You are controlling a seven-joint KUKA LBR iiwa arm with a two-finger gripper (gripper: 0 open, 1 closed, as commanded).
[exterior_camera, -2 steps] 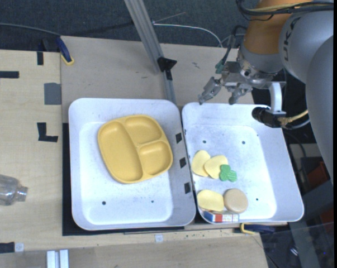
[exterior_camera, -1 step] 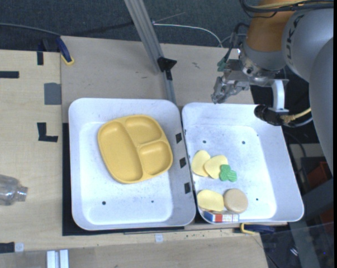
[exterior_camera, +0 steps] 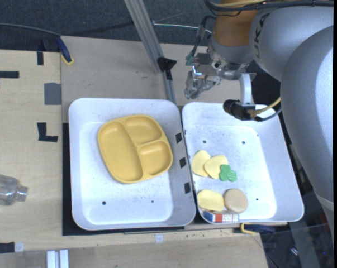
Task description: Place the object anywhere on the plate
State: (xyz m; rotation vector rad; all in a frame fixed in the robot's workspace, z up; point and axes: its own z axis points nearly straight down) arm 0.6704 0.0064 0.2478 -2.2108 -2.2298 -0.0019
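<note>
In the right bin [exterior_camera: 269,149], toward its near edge, a small cluster of toy food pieces is found: two pale yellow pieces [exterior_camera: 208,164] lie touching each other with a small green piece [exterior_camera: 228,174] against their right side, and just nearer the edge a yellow piece [exterior_camera: 210,200] lies touching a round tan piece [exterior_camera: 235,200]. Which of these is meant as the object cannot be told, and none is seen to be lifted. The cluster is set left of the bin's middle, close to the wall shared with the left bin [exterior_camera: 79,149].

The plate [exterior_camera: 134,148], yellow and divided into three compartments, is laid in the left bin, toward its far half, with nothing on it. From the cluster it lies to the left, across the shared wall.

The gripper [exterior_camera: 195,89] is held above the far edge of the right bin, near its far left corner, well apart from the pieces. The cluster therefore lies toward the near edge from the gripper, almost straight along the shared wall. Whether the jaws are apart or together cannot be told from this slant; nothing is seen between them.

A descent toward the near half of the bin is judged to be needed first.
</note>
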